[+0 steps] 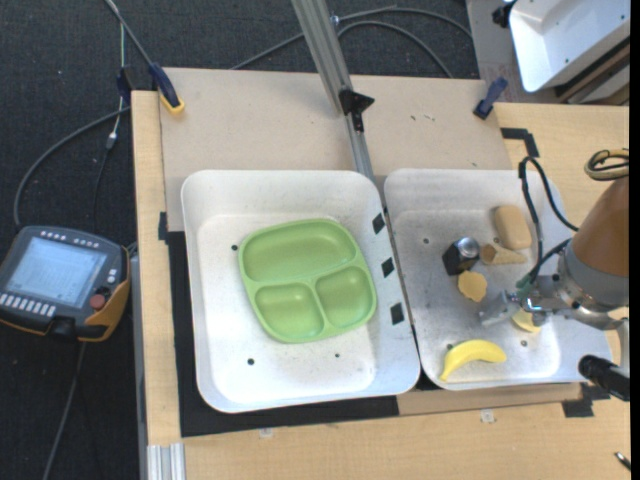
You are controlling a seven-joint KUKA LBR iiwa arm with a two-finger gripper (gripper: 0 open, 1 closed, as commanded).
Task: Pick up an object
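Banana lies at the lower edge of the right bin, just below-left of the gripper, which is low among scattered small pieces, apparently to grab one; whether its fingers are apart or together I cannot tell

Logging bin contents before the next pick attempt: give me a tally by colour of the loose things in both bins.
Green: 1, the divided tray in the left bin.
Yellow: 3, the banana, a round piece and a piece by the gripper, all in the right bin.
Tan: 2, the block and a small wedge.
Black: 1, the small object.
Total: 7.
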